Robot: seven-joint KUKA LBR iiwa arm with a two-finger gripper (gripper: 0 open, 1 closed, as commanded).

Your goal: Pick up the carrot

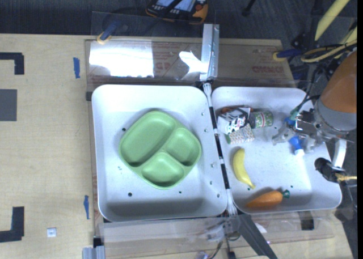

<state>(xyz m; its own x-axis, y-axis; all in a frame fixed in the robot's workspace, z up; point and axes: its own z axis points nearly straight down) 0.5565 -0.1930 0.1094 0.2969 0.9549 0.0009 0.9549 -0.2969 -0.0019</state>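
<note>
The arm (pixel 340 96) runs off the right edge, and the small packets' (pixel 237 123) labels are too blurred to read.

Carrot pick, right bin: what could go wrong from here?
1. The carrot lies against the right bin's near wall, so the wall may block one side of a grasp.
2. The banana ends right beside the carrot; a sloppy approach might bump or grab it.
</note>
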